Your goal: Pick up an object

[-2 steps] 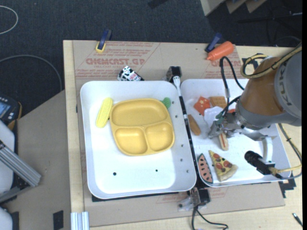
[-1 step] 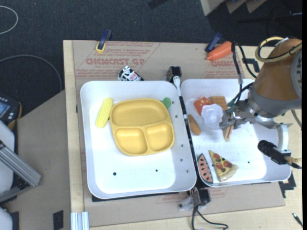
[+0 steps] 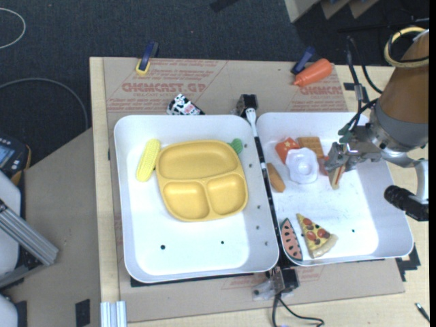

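Across right white bin [image 3: 381, 230], gripper [image 3: 337, 163] lowered just right of white cup [image 3: 302, 165], fingers clamped on an orange-red piece [image 3: 336, 176].

The bench [image 3: 109, 182] bears two white bins [image 3: 136, 237] side by side, plus an orange clamp [image 3: 313, 72].

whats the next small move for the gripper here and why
Probably a short straight lift. The gripper sits low in the right bin, and a thin orange-red piece seems to show at its fingertips, just right of the white cup. Raising it a little would show whether that piece really comes up, without knocking the cup.
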{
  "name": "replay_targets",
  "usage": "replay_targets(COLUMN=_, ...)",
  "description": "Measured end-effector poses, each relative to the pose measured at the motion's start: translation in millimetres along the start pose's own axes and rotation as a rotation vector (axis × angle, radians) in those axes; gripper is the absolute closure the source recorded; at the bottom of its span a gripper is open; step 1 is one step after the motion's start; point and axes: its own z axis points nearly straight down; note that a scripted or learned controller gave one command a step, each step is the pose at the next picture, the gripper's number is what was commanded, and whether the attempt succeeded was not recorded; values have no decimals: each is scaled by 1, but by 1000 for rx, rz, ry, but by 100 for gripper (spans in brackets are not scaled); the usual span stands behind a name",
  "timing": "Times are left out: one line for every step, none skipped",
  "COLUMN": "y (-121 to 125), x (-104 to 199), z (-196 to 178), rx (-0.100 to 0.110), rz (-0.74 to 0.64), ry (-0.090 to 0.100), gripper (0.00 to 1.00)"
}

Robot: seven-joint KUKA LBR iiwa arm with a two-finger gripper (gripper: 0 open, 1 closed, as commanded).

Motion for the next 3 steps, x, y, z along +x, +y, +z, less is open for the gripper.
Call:
replay_targets(y=1, x=0, z=2, rx=6, rz=1, ry=1, gripper=100)
replay_targets(y=17, x=30, z=6, rx=6, rz=-3, ry=2, gripper=100)
replay_targets(y=19, x=35, z=-6, rx=5, rz=0, ry=1, gripper=100)
